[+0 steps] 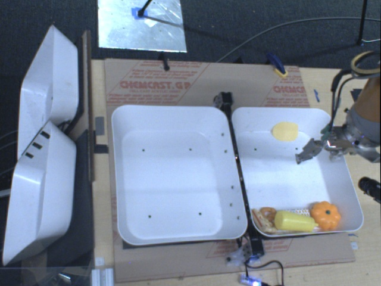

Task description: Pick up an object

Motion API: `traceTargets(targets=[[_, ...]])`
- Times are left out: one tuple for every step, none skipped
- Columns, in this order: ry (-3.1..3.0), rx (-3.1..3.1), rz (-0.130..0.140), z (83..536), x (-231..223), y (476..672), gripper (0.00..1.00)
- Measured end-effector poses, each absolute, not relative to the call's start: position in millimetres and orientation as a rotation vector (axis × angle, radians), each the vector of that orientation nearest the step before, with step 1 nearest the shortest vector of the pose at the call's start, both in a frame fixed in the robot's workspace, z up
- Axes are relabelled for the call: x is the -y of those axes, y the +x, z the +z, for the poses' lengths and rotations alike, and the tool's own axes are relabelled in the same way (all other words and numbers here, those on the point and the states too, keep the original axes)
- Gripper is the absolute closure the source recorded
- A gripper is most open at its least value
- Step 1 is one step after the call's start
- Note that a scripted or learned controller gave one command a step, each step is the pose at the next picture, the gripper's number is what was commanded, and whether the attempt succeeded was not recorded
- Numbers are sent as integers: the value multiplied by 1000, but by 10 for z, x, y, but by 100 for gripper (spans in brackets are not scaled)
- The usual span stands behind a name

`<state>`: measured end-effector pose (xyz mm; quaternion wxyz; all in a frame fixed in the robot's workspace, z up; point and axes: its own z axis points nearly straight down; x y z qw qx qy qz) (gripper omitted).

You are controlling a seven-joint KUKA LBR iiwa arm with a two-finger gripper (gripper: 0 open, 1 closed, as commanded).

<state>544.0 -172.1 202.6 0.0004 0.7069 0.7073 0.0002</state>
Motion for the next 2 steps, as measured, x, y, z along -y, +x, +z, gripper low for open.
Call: traceTargets(targets=[[2226, -2226, -5, 1134, 1664, 5337, 0], [2193, -2241, 6, 1893, 1617, 5397, 0]])
